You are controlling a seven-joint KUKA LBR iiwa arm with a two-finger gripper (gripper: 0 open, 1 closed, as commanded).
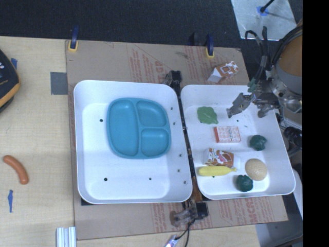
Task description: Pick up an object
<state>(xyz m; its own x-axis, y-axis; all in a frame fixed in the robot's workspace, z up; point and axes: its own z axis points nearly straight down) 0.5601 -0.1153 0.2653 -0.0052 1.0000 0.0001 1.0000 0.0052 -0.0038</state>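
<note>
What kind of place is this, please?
Probably a robot test bench in a lab: two white bins clamped on cardboard, toy food such as a banana, and the arm's pincer above them.

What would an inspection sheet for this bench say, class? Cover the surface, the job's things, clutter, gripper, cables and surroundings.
Surface: brown cardboard sheet on a pale wooden bench, held by clamps at its far edge.
Job's things: right white bin holds a green leaf-shaped piece, red-and-white flat packet, two dark green lumps, tan round bun, yellow banana and a small printed pouch.
Left white bin: blue three-compartment plate.
Clutter: orange sausage on the bench; small carton on the cardboard.
Gripper: above the right bin's far part, holding nothing.
Cables: black cable near the arm.
Surroundings: dark floor.
</note>
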